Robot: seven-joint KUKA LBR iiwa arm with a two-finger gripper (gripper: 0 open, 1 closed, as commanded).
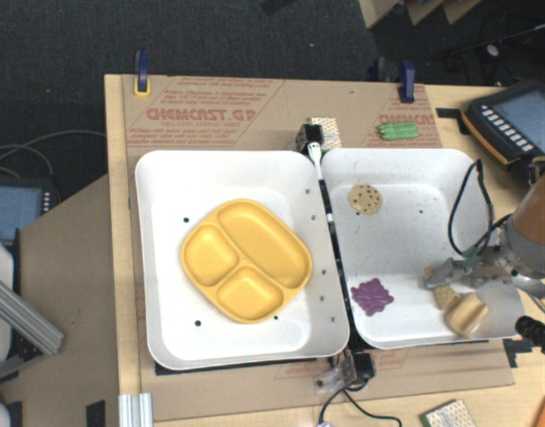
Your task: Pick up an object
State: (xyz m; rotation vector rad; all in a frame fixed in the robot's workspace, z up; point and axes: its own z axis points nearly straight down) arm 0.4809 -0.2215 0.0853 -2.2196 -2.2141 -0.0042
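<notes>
Nearest you in the right bin (pixel 398 156), close to its front rim, lies a tan lump (pixel 466 315), rounded and matte like a bread roll. The claw (pixel 444 278) sits just above and beside it, low over the bin floor, its pale metal tip pointing left. You cannot tell whether the claw is wide or narrow, and nothing shows plainly gripped in it. A thin black cable (pixel 453 216) loops up from the wrist.

Left of the claw, apart from it, you have a purple cluster (pixel 372 295), bumpy like a bunch of grapes, on bare speckled floor. Farther back, near the rear wall, lies a flat round biscuit (pixel 364 199), tan with dark dots. Between those three things the floor is open, and the biscuit and the cluster both have room on all sides.

In the left bin (pixel 149 238), smooth white with rounded corners, a glossy yellow plate (pixel 245 259) with three hollows sits tilted in the middle, clear of every rim. The two bins touch along their inner edges.

Behind the right bin, on the brown printed board (pixel 210 114), rests a small green ridged piece (pixel 397 132).
</notes>
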